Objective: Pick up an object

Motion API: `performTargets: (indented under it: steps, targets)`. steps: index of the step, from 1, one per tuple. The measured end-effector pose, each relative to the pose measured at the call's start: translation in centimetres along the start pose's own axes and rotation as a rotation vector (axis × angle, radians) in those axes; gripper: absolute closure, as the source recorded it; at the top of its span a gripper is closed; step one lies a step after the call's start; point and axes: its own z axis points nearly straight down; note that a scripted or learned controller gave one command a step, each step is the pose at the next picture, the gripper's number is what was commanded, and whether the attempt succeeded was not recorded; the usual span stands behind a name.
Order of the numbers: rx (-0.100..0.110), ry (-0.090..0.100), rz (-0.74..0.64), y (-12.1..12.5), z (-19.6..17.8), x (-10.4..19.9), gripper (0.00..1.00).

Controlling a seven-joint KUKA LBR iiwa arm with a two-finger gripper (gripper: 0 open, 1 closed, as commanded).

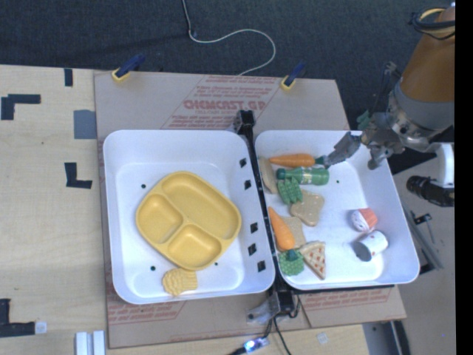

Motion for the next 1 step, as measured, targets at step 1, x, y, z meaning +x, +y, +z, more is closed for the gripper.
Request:
performTargets:
  steps: [1]
  targets:
    - [-0.011,-0.002,-0.003,0.19,-0.63,0.02,0.0]
